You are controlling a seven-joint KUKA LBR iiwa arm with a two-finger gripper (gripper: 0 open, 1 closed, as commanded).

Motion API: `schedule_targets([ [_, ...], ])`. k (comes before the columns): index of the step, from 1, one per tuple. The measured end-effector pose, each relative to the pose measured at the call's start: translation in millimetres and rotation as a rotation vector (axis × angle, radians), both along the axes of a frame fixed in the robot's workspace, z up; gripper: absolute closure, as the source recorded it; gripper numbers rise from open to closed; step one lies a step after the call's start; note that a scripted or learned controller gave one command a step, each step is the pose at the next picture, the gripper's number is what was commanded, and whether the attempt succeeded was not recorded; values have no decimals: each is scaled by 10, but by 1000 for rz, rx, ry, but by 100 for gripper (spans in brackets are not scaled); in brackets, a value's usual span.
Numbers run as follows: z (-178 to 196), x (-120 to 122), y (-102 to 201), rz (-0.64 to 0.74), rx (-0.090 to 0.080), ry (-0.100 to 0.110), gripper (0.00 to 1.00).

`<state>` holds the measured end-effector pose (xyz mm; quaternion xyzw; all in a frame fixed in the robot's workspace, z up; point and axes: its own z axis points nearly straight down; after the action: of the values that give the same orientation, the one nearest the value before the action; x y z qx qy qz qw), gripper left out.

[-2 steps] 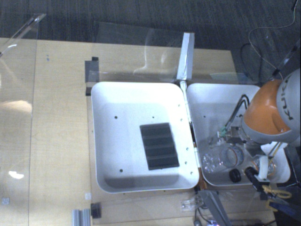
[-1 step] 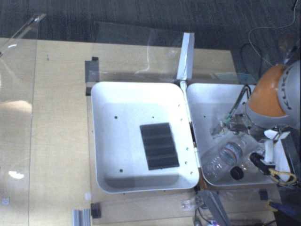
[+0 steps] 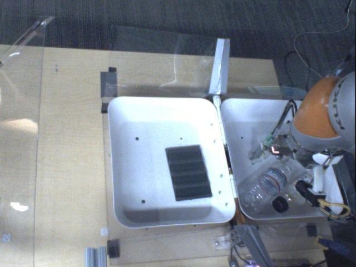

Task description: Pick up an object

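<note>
A black ridged rectangular pad [image 3: 189,172] lies flat in the middle of the left bin [image 3: 125,149]. In the right bin [image 3: 242,115] a clear plastic bottle [image 3: 262,189] lies on its side, its black cap [image 3: 280,204] pointing to the front right. My gripper [image 3: 271,148] hangs low inside the right bin, just behind the bottle's base end and close to it. The grey arm with its orange band [image 3: 317,113] comes in from the right and covers the bin's right part. Nothing shows between the gripper's tips.
A metal divider post [image 3: 219,65] stands behind the gap between the two bins. Clear plastic sheeting [image 3: 161,54] lies along the bench's back. Small black brackets [image 3: 108,82] sit at the left bin's corners. Pale wooden bench [image 3: 55,149] spreads to the left.
</note>
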<state>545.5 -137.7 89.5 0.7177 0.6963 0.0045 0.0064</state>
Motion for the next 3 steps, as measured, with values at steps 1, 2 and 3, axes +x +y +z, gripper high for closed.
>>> schedule_targets([
  [1,-10,551,-11,131,1,5,0],
  [2,-16,1239,242,217,0,12,0],
  [3,605,580,-160,193,0,9,0],
])
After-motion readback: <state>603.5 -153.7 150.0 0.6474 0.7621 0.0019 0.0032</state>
